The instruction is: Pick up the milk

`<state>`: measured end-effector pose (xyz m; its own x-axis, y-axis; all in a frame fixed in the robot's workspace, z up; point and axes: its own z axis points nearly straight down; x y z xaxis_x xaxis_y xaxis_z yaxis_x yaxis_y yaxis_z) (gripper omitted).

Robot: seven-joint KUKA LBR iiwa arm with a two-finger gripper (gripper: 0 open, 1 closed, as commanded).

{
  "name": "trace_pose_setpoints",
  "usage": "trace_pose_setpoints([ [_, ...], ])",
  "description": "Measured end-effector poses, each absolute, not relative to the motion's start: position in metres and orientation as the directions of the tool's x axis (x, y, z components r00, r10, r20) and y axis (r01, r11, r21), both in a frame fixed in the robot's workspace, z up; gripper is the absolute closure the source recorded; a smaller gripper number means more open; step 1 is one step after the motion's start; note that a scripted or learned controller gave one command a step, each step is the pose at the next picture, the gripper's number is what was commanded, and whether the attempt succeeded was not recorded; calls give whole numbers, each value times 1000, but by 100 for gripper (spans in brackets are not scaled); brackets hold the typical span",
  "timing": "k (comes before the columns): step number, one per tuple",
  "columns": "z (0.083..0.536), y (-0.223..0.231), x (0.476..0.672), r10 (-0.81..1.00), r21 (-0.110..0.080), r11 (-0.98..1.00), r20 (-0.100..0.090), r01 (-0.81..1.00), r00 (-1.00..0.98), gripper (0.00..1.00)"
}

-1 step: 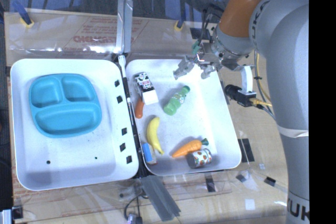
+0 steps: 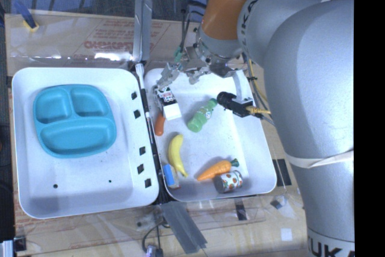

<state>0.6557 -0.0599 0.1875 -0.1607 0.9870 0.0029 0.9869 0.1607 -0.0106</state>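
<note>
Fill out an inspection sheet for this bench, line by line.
Surface: two white bins side by side, left bin and right bin.
Job's things: milk carton at the right bin's upper left, resting on the floor.
Clutter: blue divided plate in the left bin; green bottle, banana, carrot, small can in the right bin.
Grippers: gripper just above the milk carton; finger state unclear.
Cables: wires run along the wrist.
Surroundings: cardboard sheet behind the bins.
</note>
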Motion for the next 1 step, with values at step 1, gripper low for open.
trace_pose_setpoints([
  [1,188,-60,656,987,-11,161,3,987,-160,0],
])
